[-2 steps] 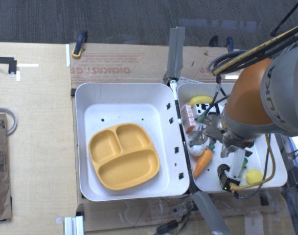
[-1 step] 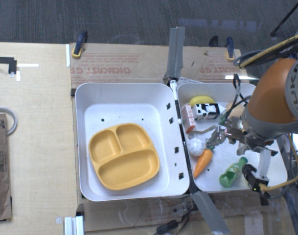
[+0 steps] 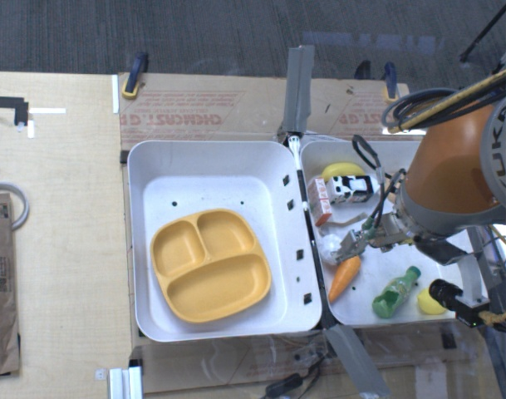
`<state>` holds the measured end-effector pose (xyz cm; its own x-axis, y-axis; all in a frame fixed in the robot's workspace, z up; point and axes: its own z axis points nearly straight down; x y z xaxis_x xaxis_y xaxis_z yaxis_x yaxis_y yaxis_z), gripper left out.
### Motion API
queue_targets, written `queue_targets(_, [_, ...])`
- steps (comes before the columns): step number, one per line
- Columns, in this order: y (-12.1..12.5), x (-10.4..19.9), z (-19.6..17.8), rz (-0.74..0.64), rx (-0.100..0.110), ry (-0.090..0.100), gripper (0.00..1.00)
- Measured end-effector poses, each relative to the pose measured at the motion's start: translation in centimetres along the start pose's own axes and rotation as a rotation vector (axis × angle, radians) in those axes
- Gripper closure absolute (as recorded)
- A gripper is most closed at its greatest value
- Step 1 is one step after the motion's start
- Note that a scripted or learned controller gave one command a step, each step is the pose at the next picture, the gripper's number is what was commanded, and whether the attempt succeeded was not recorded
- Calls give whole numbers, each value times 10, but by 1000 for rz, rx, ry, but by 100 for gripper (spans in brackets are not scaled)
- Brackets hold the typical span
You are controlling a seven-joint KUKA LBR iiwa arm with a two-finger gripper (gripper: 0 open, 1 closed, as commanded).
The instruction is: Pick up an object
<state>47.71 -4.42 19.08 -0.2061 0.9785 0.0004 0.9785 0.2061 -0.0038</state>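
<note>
In the right white bin (image 3: 340, 312), the metal gripper (image 3: 353, 246) hovers just at twelve o'clock of the orange plastic carrot (image 3: 343, 278), its state unclear.

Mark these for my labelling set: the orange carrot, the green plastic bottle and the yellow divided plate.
orange carrot (image 3: 343, 278), camera view, mid-body.
green plastic bottle (image 3: 394, 294), camera view, its body.
yellow divided plate (image 3: 210, 263), camera view, central dividing ridge.
</note>
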Motion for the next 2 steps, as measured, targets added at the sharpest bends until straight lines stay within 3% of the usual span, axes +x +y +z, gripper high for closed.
queue_targets(1, [5, 22, 0, -458, -1, -1, 0])
queue_targets(2, [-7, -36, -27, -208, -3, -2, 0])
